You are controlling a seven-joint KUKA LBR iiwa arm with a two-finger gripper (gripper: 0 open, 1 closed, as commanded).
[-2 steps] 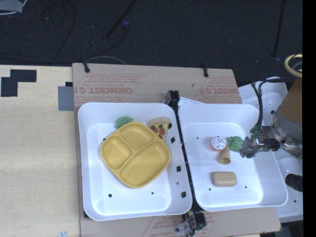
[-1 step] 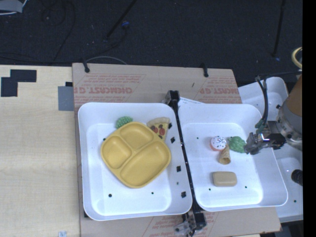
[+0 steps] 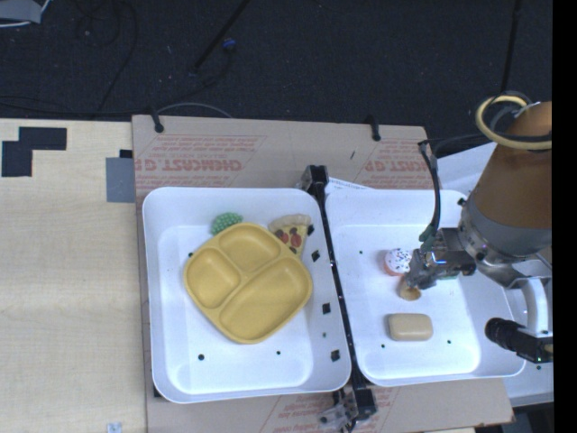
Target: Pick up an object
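Observation:
In the right bin [image 3: 379, 350] lie a tan oblong block [image 3: 409, 327], a small white and red round object [image 3: 397, 261] and a small brown piece [image 3: 410, 291]. My gripper [image 3: 420, 278] hangs low over the bin, right above the brown piece and just right of the white and red object. The brown piece is partly hidden under the gripper's tip. The left bin [image 3: 180, 368] holds a yellow divided plate [image 3: 250, 280], a green toy [image 3: 227, 221] and a pizza slice toy [image 3: 291, 233].
A black divider [image 3: 329, 278] runs between the two bins. A cardboard sheet [image 3: 270, 156] lies under and behind them. The grey arm body [image 3: 514, 197] fills the right side above the right bin's edge.

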